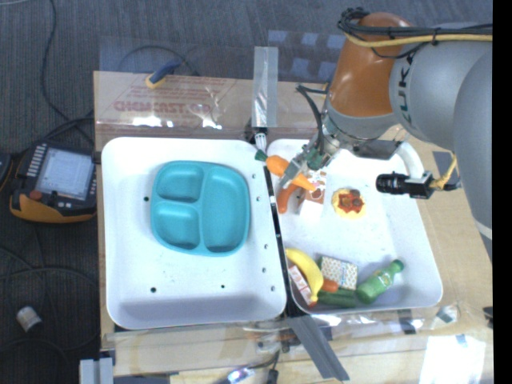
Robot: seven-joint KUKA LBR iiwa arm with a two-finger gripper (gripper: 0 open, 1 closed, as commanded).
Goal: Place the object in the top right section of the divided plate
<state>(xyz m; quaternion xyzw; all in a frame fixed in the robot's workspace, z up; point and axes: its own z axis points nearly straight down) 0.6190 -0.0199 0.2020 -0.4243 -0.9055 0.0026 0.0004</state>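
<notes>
Left bin [120,238]: holds teal plate [200,206], three sections, long one on the view's right, two smaller on the left. No item on it.

Right bin [416,246]: holds carrot [290,181] at upper left, close to the divider between bins; small pizza toy [349,202] near centre; along the lower edge, banana [307,269], snack packet [339,273], green bottle [379,280], cucumber [336,298].

Arm: reaches in from the right, orange band above wrist, claw [308,166] low over the upper left of the right bin, at or just beside the carrot. Finger state: cannot tell, tips too small and cluttered to read. Contact with carrot likewise uncertain.

Task item: judged to be the carrot, lying in the right bin, not on the plate.

Step in hand: judged as the pick, at the grasp itself, transfer not yet begun.

Next move calls for: a firm closure on the carrot, a lift clear of both bin walls, travel left across the divider, release over the plate's top right section. Risk: slender, rounded carrot liable to slip or roll from a shallow grip.
</notes>
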